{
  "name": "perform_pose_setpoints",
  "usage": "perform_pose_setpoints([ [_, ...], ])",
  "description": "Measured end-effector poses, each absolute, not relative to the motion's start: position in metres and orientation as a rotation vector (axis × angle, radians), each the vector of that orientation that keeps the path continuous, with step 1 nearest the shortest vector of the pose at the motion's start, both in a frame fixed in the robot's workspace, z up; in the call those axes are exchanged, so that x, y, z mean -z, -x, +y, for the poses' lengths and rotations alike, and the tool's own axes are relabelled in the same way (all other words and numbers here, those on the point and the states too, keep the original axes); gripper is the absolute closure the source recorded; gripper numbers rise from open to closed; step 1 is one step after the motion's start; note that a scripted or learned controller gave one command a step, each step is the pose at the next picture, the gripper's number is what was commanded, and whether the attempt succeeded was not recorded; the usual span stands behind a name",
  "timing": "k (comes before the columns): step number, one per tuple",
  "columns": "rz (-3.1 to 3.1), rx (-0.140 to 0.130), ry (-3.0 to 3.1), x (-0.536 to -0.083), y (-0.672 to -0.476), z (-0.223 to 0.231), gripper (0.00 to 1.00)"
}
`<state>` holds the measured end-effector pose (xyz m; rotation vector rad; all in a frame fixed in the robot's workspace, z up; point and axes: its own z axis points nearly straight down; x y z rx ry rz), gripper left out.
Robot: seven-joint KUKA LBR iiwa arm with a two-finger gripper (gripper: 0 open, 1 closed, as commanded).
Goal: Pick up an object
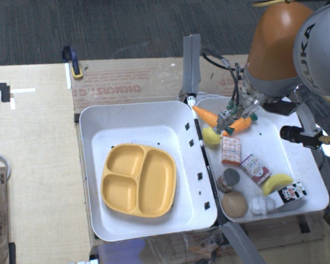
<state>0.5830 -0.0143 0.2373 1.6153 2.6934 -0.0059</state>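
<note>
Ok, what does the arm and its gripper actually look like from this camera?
The arm is grey with a large rounded orange section above the wrist and dark "KUKA" lettering on the grey casing. Thin black cables loop beside the wrist. The gripper is a small metallic, silver-grey assembly with slim fingers, tipped with a touch of green. A black cylindrical part juts out below the arm.

The arm (316, 39) bears "KUKA", partly cut off; mirrored red lettering on the bench's cardboard strip (133, 80) is unreadable.

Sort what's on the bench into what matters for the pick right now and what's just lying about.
In play:
claw, low over the right bin's far end
carrot under it
lemon beside it

Lying about:
yellow divided plate in the left bin
banana
brown ball
two small cartons
</note>
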Motion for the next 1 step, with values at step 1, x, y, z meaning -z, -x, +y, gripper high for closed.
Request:
perform_pose_setpoints([
  [1, 2.654, 0.003, -1.679, -0.254, -0.5931, -0.0677, 1.0],
])
